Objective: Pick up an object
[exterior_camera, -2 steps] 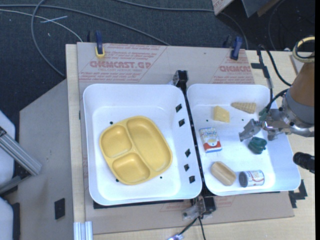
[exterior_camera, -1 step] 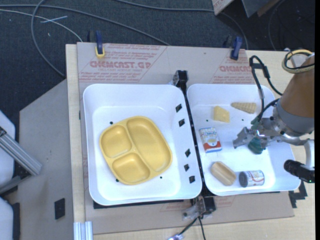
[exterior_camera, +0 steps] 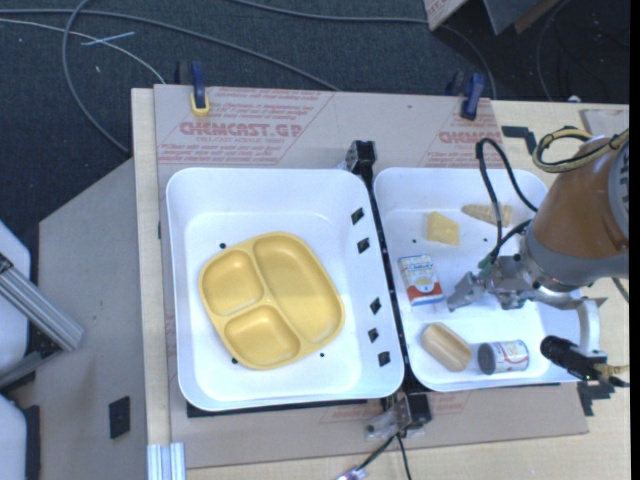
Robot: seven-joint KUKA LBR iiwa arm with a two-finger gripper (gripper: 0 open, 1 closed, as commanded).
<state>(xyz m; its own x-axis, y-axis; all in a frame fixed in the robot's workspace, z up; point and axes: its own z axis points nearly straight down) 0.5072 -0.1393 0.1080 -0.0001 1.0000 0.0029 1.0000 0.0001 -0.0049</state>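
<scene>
Just left of the fingers (exterior_camera: 462, 295) (right bin (exterior_camera: 400, 268)) lies the carton (exterior_camera: 421, 277).

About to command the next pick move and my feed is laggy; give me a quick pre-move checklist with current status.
1. Gripper located over the right bin: ok.
2. Anything held by the gripper: cannot tell.
3. Candidate objects near it: red-and-white carton, tan cylinder, small can: ok.
4. Carton standing apart from its neighbours: ok.
5. Cylinder and can lie very close together, so separation there: not ok.
6. Yellow divided tray sits in the left bin, away from the arm: ok.
</scene>
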